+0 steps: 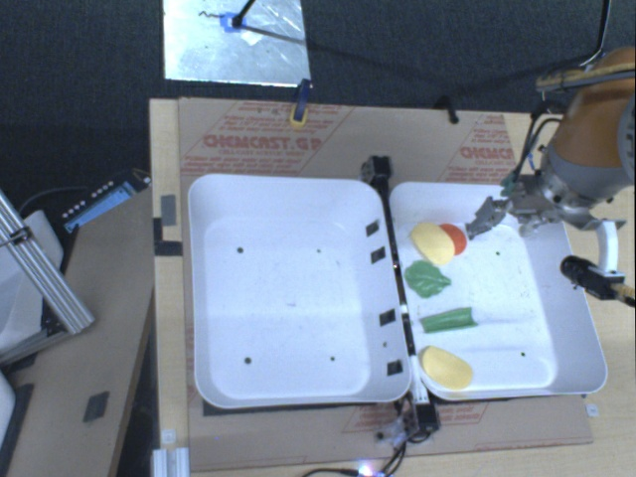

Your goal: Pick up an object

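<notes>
In the right bin (571, 341), a yellow piece (430, 241) lies against a red piece (456, 237) at the back left. Below them come a green leafy piece (427, 279), a green bar (447, 318) and a second yellow piece (447, 367) near the front left corner. My gripper (507, 217) hangs over the back of this bin, just right of the red piece. It is open with nothing between its fingers, and its left fingertip (477, 225) is close to the red piece.
The left bin (214, 366) lies beside the right one, with a black divider with clips (396, 286) between them. A black fitting (588, 274) sticks out below the wrist over the right bin's right side. A foil sheet (236, 28) lies behind the bench.
</notes>
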